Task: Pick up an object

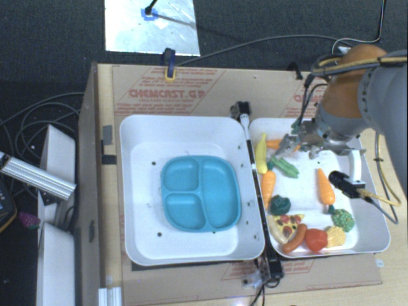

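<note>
A bench covered with brown cardboard (191,88) holds 2 shallow white bins side by side, seen from above at a slant. The left bin (137,139) contains 1 light blue plate (201,193) divided into 3 compartments, lying flat near the bin's middle. The right bin (376,234) holds a scatter of toy foods. Along its left wall lies a yellow banana (261,153), and just below it an orange carrot (268,185) pointing down the bin. Beside the carrot's lower end sits a dark green broccoli piece (279,204). At the bin's near edge are a pizza slice (285,222), a reddish sausage (294,239), a red tomato (316,239) and a yellow corn piece (336,236), packed close together. A second broccoli (343,218) sits just above the corn, and a second carrot (326,187) lies upright in the view towards the bin's right. A green pepper (284,167) lies near the bin's upper middle, tilted. The grey arm with its orange band (347,75) reaches in from the right, and the gripper (296,143) hangs over the upper part of the right bin. The green pepper lies just below and slightly left of the gripper tips, not between them. How wide the jaws stand cannot be told from this view.
</note>
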Controlling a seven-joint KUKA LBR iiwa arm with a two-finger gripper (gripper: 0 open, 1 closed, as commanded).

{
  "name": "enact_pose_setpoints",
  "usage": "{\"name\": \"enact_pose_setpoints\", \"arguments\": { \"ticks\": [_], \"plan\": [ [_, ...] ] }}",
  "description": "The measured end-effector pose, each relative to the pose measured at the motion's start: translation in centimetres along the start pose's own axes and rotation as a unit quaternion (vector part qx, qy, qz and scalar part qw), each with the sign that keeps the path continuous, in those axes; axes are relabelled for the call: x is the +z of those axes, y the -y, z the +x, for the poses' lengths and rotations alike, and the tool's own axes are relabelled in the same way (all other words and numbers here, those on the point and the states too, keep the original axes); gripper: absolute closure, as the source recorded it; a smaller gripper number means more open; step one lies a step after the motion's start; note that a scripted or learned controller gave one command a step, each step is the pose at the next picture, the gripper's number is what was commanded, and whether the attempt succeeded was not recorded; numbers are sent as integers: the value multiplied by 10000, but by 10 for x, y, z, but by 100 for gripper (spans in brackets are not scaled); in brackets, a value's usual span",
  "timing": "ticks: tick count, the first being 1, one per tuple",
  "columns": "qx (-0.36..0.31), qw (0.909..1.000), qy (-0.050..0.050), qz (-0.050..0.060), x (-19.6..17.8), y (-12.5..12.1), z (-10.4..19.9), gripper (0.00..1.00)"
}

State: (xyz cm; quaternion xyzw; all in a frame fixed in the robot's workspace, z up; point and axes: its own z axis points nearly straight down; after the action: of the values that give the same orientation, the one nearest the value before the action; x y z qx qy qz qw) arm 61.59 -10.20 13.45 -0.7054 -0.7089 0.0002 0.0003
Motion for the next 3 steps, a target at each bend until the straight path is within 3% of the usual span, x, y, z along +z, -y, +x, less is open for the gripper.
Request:
{"name": "enact_pose_setpoints", "arguments": {
  "ticks": [1,2,3],
  "plan": [
    [16,10000,9,-15,-12,-1,-44,0],
    [20,10000,8,-7,7,41,-78,0],
    [18,10000,3,-8,50,64,-76,0]
  ]
}}
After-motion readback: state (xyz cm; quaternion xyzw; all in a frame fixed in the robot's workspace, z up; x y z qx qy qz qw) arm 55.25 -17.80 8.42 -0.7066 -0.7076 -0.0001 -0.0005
